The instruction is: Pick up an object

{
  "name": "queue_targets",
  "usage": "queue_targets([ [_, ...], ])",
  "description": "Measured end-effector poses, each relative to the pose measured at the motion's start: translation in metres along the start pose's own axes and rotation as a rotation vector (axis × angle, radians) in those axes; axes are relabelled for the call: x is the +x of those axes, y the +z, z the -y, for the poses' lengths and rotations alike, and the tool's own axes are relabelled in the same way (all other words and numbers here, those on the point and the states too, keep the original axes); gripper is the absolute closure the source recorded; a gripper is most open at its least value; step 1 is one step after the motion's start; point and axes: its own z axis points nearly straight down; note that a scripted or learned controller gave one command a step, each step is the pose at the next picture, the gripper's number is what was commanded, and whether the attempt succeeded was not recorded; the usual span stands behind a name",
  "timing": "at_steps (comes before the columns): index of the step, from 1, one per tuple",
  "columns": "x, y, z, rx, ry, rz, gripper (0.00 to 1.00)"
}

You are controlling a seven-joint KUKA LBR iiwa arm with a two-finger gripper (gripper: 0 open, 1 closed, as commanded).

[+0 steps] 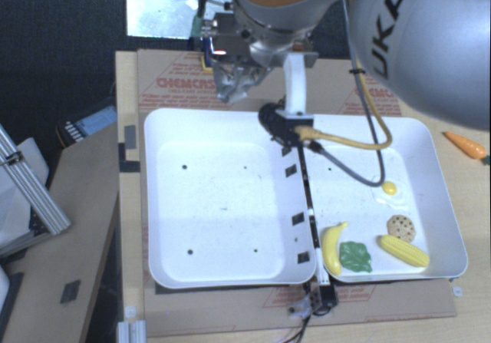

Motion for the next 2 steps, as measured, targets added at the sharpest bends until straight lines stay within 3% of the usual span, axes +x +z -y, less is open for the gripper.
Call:
queue_targets([
  [1,-0.001,0.070,0.067,0.002,-0.001,0.000,1.00],
  [2,-0.002,0.015,-0.011,-0.017,0.007,-0.005,1.00],
])
